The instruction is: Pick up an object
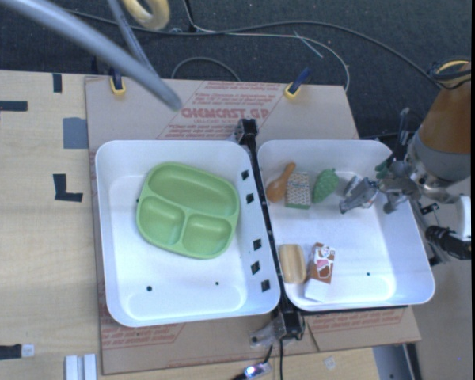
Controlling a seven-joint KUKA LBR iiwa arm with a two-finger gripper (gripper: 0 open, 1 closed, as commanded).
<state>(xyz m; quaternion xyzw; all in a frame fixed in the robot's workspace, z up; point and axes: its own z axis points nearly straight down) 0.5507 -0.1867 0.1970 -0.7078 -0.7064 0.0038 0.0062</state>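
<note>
My gripper [355,199] reaches in from the right over the upper part of the right bin [396,287], with its fingers pointing left and nothing seen between them. Just left of it lies a green leafy item [326,184]. Beside that sit a small grey-and-green block [298,189] and an orange piece [279,183]. Near the bin's front lie a tan bread-like item [291,263] and a white-and-red carton [321,268].
The left bin [119,283] holds a green divided plate [188,210]. A black divider [257,212] separates the bins. Grey metal tubes [103,38] cross the upper left. The arm's orange band [453,109] is at the right edge.
</note>
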